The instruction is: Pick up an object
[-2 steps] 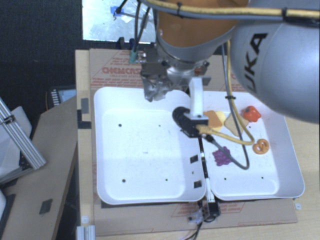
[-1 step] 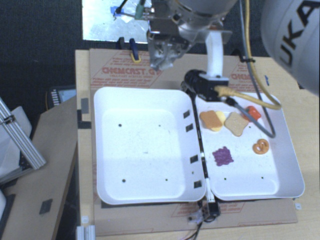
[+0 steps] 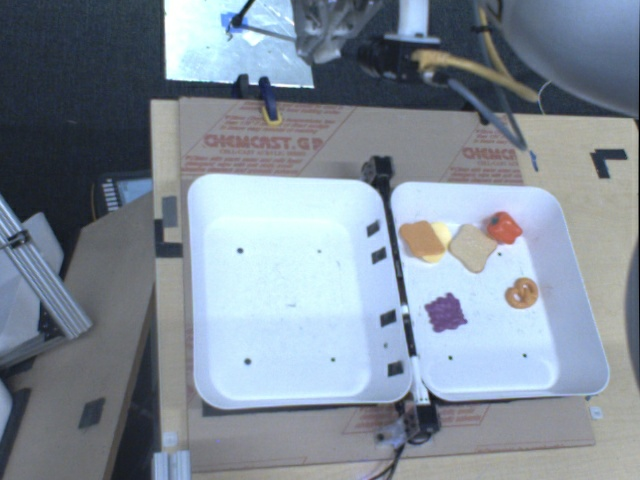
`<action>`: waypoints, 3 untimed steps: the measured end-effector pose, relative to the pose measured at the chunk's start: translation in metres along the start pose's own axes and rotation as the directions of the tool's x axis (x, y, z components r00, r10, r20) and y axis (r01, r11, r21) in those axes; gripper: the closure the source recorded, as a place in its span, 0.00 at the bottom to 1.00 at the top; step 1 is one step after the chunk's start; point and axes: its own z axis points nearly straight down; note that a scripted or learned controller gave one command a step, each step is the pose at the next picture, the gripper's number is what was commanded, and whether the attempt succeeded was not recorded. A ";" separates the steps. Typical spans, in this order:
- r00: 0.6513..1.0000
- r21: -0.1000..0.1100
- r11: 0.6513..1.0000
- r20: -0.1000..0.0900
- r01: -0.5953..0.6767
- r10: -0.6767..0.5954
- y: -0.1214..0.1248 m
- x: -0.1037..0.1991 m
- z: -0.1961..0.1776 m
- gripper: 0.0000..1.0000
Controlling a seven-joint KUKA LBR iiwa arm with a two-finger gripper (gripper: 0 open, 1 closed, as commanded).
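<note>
Five small objects are seen in the right bin [image 3: 575, 298]. An orange piece [image 3: 421, 237] lies over a yellow piece [image 3: 436, 251] at the far left; a tan, toast-like piece [image 3: 470, 247] is just to their right, and a red piece [image 3: 504, 228] is set near the far right corner. A pretzel-shaped piece [image 3: 521, 293] and a purple cluster [image 3: 445, 313] are placed nearer. The left bin [image 3: 280, 288] adjoins on the counter [image 3: 330, 133]. The claw [image 3: 322, 23] is held high beyond the far edge; its state cannot be told.
</note>
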 end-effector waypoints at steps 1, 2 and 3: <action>1.000 0.008 1.000 0.002 -0.002 0.002 -0.032 -0.060 0.039 1.00; 1.000 0.018 1.000 0.003 0.008 -0.008 -0.027 -0.013 0.177 1.00; 1.000 -0.009 1.000 -0.005 0.007 -0.007 -0.010 -0.009 0.060 1.00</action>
